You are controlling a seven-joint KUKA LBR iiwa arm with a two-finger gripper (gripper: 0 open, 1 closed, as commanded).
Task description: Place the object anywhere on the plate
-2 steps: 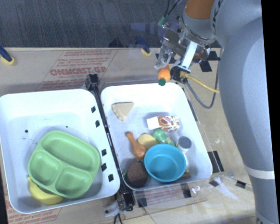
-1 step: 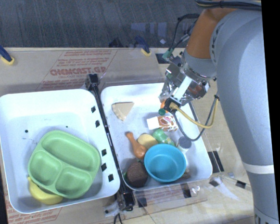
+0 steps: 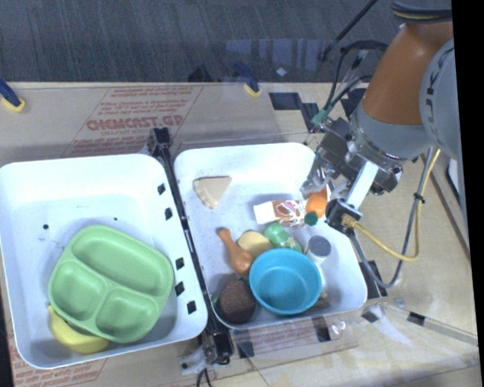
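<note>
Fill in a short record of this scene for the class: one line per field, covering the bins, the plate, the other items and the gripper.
left bin: holds the green plate, tilted, resting on a yellow item
plate: three compartments, nothing on it
right bin: blue bowl, brown round item, bread slice, small carton, more toy food crowded behind the bowl
gripper: over the right bin's right wall, beside an orange item
grasp: cannot tell
</note>
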